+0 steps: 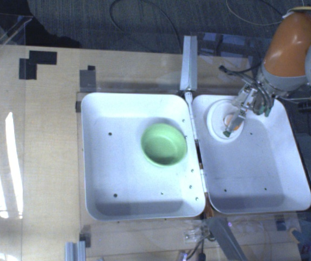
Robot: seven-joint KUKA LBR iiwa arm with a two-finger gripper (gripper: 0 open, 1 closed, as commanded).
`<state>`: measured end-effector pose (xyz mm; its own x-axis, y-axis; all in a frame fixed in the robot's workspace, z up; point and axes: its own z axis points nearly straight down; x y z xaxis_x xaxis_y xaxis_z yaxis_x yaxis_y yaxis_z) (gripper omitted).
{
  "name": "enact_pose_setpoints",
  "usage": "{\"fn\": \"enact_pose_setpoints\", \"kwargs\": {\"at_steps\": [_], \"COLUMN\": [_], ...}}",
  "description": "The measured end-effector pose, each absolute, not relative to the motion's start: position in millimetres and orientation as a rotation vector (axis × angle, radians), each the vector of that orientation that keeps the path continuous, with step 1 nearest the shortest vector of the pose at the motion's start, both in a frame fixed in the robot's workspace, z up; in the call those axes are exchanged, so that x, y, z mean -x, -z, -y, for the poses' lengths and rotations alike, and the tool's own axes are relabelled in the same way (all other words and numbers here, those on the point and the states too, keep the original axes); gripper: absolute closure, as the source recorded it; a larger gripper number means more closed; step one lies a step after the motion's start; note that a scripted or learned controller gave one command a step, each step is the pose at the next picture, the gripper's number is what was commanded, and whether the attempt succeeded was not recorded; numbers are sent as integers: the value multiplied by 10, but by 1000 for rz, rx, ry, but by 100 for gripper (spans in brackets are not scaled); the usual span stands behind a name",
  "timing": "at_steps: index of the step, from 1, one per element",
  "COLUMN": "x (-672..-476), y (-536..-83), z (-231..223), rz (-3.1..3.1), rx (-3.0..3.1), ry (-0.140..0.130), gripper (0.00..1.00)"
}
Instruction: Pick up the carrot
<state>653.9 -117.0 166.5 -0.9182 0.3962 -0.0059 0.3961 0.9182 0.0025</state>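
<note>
Under the gripper (236,121) sits one white bowl (216,119) with one carrot (228,130) in it; whether the gripper is apart or together cannot be told. Above it the arm (299,48) reads "KUK". Far to its left, one green bowl (164,144) lies in the second of two bins (106,194).

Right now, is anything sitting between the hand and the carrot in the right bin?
Nothing visible is in the way. The hand is already down over the white bowl in the right bin, right at the carrot lying inside it. The green bowl sits apart in the left bin.
</note>
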Motion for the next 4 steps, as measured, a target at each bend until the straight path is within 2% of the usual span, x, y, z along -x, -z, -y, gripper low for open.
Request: {"fn": "enact_pose_setpoints", "kwargs": {"at_steps": [1,3,4], "x": [-6469,-6569,-6554], "y": [-1278,-1130,-1251], "z": [1214,2018,2045], "rz": [-3018,-2919,-2930], "rx": [-797,-1160,-1159], "ry": [-4,-9,5], "gripper": [0,0,100]}}
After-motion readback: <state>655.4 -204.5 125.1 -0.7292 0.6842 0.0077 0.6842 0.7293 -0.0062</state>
